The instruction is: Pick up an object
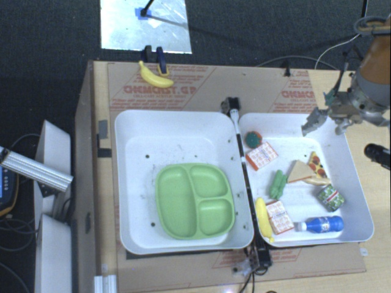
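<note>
Two shallow white bins sit side by side on a brown cardboard sheet [183, 84], their inner rims meeting at a dark divider strip [241, 163]. Behind them, on the cardboard's far edge, lies a yellow toy banana [154, 75], well apart from both bins.

Most of the left bin [137, 139] is bare white floor, with a light green three-compartment plastic plate [194, 200] lying in its near half.

In the right bin [348, 182] things are crowded toward the middle and the near wall. A small teal-and-red ball [253, 139] sits by the far left corner, with a red-and-white printed carton [261, 156] just beside it. A green pickle-shaped piece [277, 184] lies near a tan pizza-slice toy [308, 171]. A second yellow banana-like piece [263, 218] rests against the divider, touching another red-and-white carton [279, 216]. A blue-capped white bottle [320, 225] lies on its side along the near wall, and a small green-patterned can [330, 197] is tilted above it.

At the right, the grey arm's gripper [330, 118] hovers over the far right corner; I cannot tell its state, and nothing shows in it.
</note>
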